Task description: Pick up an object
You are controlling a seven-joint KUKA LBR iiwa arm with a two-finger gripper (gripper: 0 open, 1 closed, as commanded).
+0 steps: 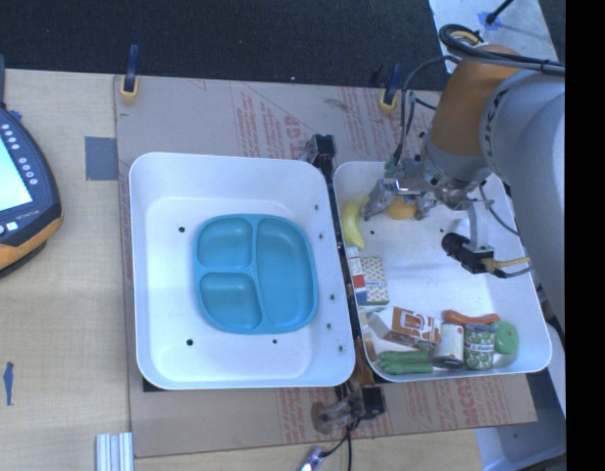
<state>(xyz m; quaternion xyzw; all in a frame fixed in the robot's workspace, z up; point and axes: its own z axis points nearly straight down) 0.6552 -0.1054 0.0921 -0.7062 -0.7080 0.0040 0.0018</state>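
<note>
**Right bin, far end: grasp pending**

Hand [408, 196]: low at the right bin's [533, 356] 12 o'clock end, digits spread, nothing between them. Banana [352, 226]: just beside, at the hand's 8 o'clock, against the bin wall. Advice: centre over the fruit, descend squarely, close only once it sits between the digits.

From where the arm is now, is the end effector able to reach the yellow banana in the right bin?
Probably yes. The end effector is low over the far end of the right bin, beside the banana, which lies against the bin's left wall with nothing on top of it.
</note>
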